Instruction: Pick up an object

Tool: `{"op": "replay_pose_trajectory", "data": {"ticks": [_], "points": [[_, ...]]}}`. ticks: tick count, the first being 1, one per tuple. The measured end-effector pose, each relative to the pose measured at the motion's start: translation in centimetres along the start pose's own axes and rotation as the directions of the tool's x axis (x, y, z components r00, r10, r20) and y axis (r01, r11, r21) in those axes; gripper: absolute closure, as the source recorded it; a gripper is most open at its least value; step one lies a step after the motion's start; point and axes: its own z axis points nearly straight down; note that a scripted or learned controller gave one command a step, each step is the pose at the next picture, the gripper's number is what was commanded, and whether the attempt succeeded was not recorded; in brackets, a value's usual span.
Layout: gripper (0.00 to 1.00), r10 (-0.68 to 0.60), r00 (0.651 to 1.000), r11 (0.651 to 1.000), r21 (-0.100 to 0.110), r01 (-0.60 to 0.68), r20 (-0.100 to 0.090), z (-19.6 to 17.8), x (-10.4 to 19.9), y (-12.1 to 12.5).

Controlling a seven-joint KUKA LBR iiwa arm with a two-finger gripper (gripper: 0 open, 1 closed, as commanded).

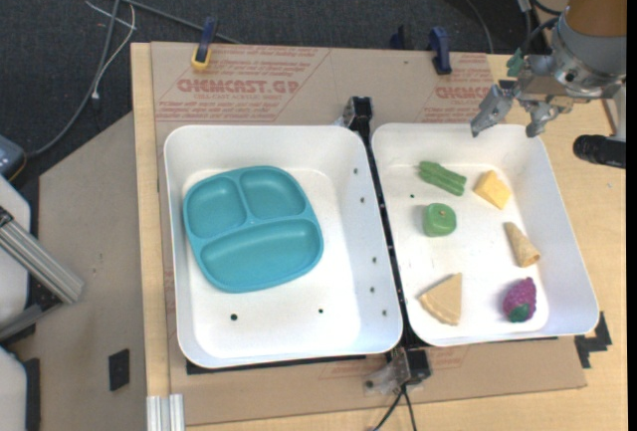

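1. Claw (511,122): mine, hanging over the far rim of the right bin (567,210), at about one o'clock from that bin's middle. Its two fingers are standing spread wide, with nothing between them.

2. Candidates: six small pieces are lying apart from one another in the right bin.
   - green pod (441,177), at eleven o'clock, long and lying at a slant.
   - yellow wedge (492,189), at twelve o'clock, nearest to my claw.
   - green round piece (439,219), at nine o'clock.
   - tan cone (522,245), at three o'clock.
   - tan triangular slice (444,300), at seven o'clock.
   - purple cluster (519,299), at five o'clock, sitting close to the near rim.

3. Left bin (189,320): it is carrying a teal divided plate (255,225), well away from my reach line.

4. Risks, as I am judging them:
   - I am hovering over the rim, so dropping straight down is likely to land a finger on the bin wall.
   - Closing on the yellow wedge across its sloped faces is likely to squeeze it out sideways.
   - Coming down on the green pod along its length, rather than across it, is likely to push it away.
   - Rounded pieces are prone to rolling when only one finger is touching first.
   - Reaching for the purple cluster is putting a finger against the near rim.
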Motion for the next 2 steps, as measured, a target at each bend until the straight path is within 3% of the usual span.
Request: {"op": "replay_pose_trajectory", "data": {"ticks": [1,2], "points": [[0.0,-0.003,1.0,1.0,-0.012,0.003,0.002,-0.8,0.1,0.2],[0.0,-0.002,1.0,1.0,-0.008,0.002,0.002,4.0,-0.8,-0.2]]}}
